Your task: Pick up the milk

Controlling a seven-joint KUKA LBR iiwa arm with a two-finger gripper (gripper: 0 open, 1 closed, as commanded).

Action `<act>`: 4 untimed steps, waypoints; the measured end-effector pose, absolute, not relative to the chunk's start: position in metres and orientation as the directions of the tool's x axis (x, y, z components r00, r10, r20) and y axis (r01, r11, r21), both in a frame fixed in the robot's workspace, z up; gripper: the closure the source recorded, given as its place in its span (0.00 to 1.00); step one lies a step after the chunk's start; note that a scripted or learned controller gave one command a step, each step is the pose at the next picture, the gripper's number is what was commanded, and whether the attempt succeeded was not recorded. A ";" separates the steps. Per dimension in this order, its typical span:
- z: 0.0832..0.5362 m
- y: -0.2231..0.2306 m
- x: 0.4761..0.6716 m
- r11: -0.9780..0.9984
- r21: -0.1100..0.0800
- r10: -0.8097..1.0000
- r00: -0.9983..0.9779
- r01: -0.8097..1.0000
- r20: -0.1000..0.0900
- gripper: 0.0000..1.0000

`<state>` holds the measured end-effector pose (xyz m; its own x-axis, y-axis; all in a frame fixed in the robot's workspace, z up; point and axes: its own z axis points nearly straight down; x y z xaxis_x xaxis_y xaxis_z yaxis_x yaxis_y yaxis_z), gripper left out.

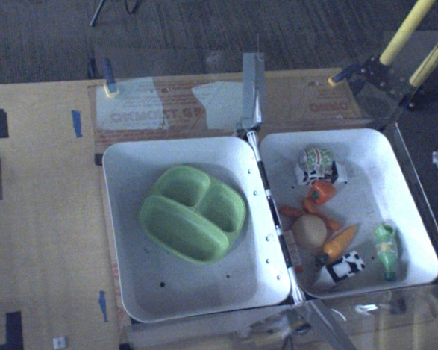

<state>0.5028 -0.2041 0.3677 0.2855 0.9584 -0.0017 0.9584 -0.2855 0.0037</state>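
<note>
A white milk carton (320, 165) with black cow patches and a red-and-green top lies in the right bin (407, 195), near its back wall. A second, smaller black-and-white patched carton (346, 266) lies near that bin's front wall, just in front of a carrot (338, 243). I cannot tell which of the two is the milk named in the task. Nothing is touching either carton.
The right bin also holds an orange toy (320, 193), a tan round item (310, 231) and a green bottle (387, 251). A green divided plate (194, 213) lies in the left bin (137, 281). Yellow poles (410, 22) stand at the back right.
</note>
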 end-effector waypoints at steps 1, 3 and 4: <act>0.403 -0.206 0.536 -0.491 0.003 0.871 0.491 0.871 -0.001 1.00; 0.375 -0.175 0.661 -0.570 0.002 0.822 0.570 0.822 0.000 1.00; 0.345 -0.205 0.642 -0.611 -0.002 0.792 0.611 0.792 -0.001 1.00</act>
